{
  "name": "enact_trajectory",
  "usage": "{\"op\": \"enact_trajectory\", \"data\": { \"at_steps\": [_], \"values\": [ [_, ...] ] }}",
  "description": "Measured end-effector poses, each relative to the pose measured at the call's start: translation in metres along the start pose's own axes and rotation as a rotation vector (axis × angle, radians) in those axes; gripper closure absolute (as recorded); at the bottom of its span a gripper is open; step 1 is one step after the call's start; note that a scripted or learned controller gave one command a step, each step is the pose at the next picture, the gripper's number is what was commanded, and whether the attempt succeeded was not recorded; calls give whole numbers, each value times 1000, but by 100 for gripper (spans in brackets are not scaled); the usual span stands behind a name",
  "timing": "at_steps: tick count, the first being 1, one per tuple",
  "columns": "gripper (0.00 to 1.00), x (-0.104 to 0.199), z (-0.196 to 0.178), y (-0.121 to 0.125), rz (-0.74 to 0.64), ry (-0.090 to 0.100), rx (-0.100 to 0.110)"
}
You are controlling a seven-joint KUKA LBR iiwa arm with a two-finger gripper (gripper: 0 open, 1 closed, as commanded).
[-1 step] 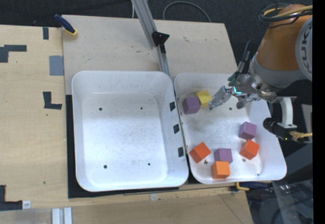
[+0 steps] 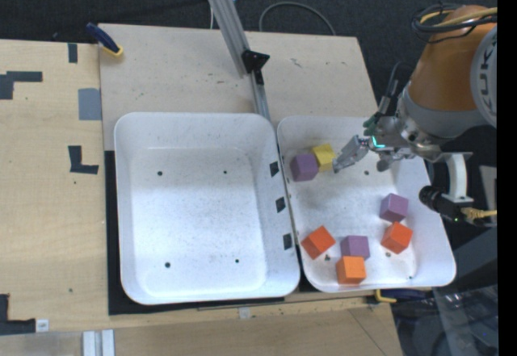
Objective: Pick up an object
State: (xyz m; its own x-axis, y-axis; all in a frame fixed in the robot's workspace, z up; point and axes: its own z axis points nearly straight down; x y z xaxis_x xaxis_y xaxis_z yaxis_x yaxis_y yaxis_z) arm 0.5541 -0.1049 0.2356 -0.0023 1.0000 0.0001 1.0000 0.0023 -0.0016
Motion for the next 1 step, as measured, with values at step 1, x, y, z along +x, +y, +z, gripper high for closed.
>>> {"op": "enact_trajectory", "data": {
  "at_steps": [1],
  "values": [
    [0, -8, 59, -5, 2, 0, 6]
  ]
}}
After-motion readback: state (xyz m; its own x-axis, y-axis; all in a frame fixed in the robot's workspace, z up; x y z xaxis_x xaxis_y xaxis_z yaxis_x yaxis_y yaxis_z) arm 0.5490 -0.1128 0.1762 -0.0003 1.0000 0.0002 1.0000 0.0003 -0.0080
